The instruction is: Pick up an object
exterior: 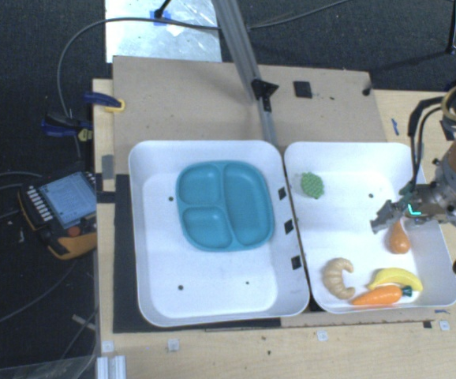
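Observation:
My gripper (392, 219) hangs over the right side of the right bin (346, 160), with the arm coming in from the right. Directly under and touching its tip in this view is a small orange-brown pear-shaped object (400, 240); whether it is gripped or just lying on the bin floor is unclear. A green leafy lump (312, 185) lies at the bin's upper left. Along the front of the bin lie a croissant (338, 277), a yellow banana (397, 277) and an orange carrot (378, 295).
The left bin (153, 235) holds a blue divided plate (225, 204). A grey pole (240, 38) slants down to the back of the bins. Cables, clamps and a small device (62, 204) lie off the bench at left.

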`<action>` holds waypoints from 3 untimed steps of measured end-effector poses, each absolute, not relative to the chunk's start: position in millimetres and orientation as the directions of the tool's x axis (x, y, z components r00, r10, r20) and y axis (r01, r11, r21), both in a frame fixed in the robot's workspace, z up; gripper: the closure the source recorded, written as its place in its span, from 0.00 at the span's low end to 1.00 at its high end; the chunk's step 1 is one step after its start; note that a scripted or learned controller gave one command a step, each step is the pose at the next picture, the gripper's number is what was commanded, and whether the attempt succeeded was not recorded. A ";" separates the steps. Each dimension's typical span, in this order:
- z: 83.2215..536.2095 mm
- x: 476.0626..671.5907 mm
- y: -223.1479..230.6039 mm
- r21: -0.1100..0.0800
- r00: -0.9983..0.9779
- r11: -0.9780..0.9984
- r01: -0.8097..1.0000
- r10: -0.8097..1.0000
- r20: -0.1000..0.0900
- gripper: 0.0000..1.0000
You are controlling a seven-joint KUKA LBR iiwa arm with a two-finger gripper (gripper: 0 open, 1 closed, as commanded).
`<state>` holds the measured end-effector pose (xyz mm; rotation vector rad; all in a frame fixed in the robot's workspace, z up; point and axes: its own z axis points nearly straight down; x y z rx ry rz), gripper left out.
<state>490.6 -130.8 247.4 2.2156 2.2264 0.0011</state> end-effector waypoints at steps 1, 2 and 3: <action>247.9 491.0 -130.8 0.002 -0.005 0.005 1.000 1.000 0.000 0.00; 205.3 493.9 -133.7 -0.002 -0.001 0.001 1.000 1.000 0.000 0.00; 161.8 495.3 -127.9 -0.002 -0.001 0.001 1.000 1.000 0.001 0.00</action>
